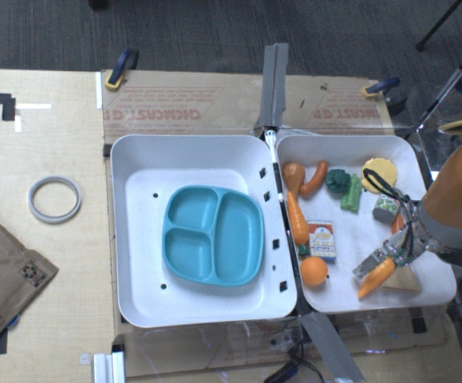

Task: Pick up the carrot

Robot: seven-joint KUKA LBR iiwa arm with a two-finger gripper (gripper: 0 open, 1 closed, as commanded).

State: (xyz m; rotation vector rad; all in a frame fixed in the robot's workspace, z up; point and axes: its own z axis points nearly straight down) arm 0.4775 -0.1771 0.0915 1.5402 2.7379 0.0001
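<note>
The counter [39, 126] carries two shallow white bins side by side. The left bin [135, 238] holds a blue tray [213, 235] with three compartments, lying near its middle. The right bin [338, 294] holds the small items.

The arm reaches in from the right, its orange band [454, 194] showing at the frame's edge. The gripper [384, 260] is low in the near right part of the right bin, and a carrot [377, 278] lies right at its tips, slanted with its thin end toward the near left. Whether the carrot is clamped between the tips or merely lies under them cannot be told from this angle, nor whether the gripper is released or clenched. A pale tan wedge [402, 281] lies just beside the carrot, on its right.

Along the bin's left wall lies a long orange piece [298, 218], also carrot-like, running from far to near. At its near end sits an orange [313, 271], and just beside it a small printed box [321, 240]. Farther back are a reddish sausage [314, 178], a brown rounded item [294, 173], a green vegetable [344, 186] and a yellow round thing [380, 171].

On the counter left of the bins lie a tape ring [55, 199] and a brown paper bag [3, 282]
</note>
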